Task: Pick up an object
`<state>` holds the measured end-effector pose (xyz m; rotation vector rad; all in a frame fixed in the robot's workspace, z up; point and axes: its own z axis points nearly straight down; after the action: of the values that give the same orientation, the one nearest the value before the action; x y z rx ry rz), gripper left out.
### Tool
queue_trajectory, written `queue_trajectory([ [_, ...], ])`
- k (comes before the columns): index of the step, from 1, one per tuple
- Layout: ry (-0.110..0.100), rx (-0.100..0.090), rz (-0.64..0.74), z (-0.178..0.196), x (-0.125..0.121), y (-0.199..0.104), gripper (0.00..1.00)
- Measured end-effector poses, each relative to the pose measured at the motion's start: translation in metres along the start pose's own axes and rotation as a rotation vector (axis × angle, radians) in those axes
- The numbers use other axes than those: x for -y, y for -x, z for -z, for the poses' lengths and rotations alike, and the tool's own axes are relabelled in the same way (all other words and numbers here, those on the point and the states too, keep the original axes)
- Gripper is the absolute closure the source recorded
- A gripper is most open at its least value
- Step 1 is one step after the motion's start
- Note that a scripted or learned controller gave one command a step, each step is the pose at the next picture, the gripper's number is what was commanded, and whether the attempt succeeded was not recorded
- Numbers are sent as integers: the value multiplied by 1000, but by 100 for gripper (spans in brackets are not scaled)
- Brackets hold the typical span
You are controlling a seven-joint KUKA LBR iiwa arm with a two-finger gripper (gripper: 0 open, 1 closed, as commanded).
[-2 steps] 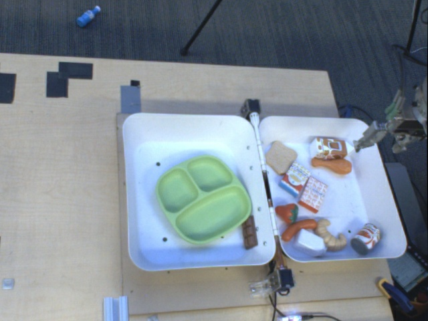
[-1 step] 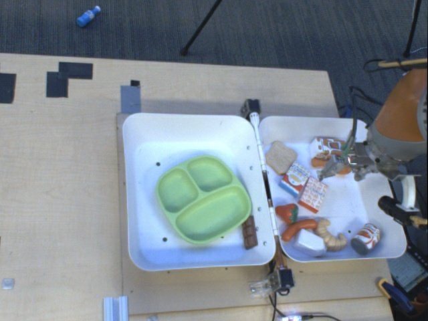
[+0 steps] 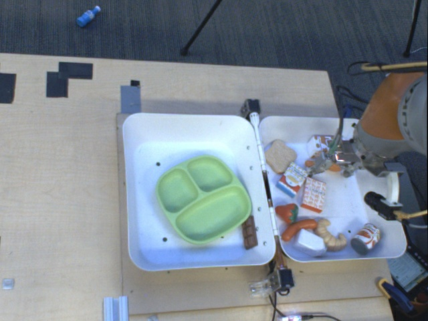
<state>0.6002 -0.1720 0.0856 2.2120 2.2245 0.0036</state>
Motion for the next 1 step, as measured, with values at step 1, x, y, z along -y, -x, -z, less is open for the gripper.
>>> queue_trajectory([
  [1,1,-1,-3,1,77,-28,0],
])
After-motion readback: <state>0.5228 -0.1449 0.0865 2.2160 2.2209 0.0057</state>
